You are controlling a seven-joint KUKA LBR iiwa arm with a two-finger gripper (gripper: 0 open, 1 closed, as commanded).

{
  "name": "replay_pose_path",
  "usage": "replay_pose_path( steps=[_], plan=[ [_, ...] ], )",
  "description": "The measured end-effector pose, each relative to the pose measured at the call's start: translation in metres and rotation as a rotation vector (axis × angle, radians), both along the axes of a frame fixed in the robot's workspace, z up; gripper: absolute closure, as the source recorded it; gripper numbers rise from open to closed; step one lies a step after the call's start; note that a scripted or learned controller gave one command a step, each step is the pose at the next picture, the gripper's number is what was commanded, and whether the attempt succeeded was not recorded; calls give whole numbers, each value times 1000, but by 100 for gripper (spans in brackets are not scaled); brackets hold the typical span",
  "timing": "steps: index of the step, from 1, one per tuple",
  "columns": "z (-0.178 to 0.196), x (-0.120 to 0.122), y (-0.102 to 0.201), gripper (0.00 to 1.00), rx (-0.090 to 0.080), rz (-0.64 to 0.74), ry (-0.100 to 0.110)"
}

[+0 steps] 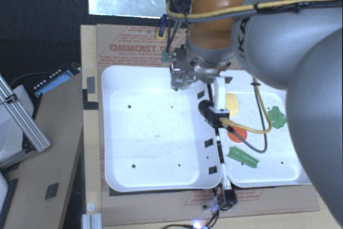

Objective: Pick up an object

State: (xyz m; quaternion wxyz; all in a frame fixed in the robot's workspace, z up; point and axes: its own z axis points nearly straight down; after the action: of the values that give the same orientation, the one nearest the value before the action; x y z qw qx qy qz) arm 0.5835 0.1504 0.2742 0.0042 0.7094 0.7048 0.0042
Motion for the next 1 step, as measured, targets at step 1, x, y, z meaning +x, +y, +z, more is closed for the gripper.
replay_pose_path(
  steps=[1],
  plan=[
    [-38, -1, 72, 100, 2, 15, 11]
  ],
)
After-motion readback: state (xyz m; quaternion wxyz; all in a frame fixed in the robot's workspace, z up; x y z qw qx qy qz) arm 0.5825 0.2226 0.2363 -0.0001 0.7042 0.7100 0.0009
